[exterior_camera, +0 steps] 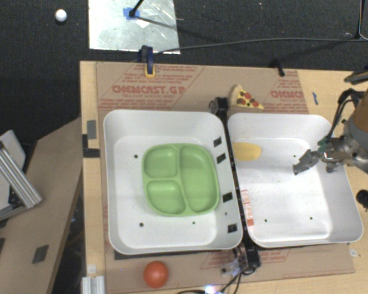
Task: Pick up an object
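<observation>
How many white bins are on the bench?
2: the left bin holds a green plate; the right bin holds a yellow piece.

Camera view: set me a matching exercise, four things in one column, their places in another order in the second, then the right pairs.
Things:
1. green divided plate
2. pale yellow piece
3. pizza slice toy
4. orange-red ball

Places:
A. on the cardboard behind the bins
B. on the bench in front of the left bin
C. in the left bin
D. in the right bin, near its left wall

Pairs: 1-C, 2-D, 3-A, 4-B
</observation>
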